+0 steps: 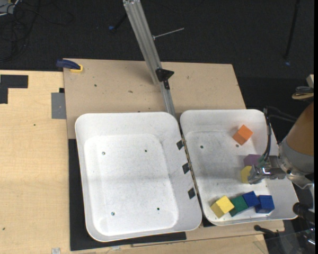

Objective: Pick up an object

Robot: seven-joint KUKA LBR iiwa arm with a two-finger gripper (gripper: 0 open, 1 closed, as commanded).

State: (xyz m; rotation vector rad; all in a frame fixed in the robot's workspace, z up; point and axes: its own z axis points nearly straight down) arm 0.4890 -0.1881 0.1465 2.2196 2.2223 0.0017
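The right bin [212, 126] holds several small blocks. An orange block [243, 134] lies near its far right corner. A purple block [252, 159] and a small yellow block [246, 174] sit at mid right, right by my gripper [257, 172], which reaches in low from the right edge. At the bin's near side lie a yellow block [221, 206], a green block [237, 203] and two blue blocks [250, 198] [265, 203] in a row. The gripper's tip sits against the small yellow block, just under the purple one.
The left bin [128, 174] stands beside the right one, joined by black clips [186, 168]. A slanted aluminium bar [146, 41] rises behind the bins. The arm's body [302, 142] fills the right edge.
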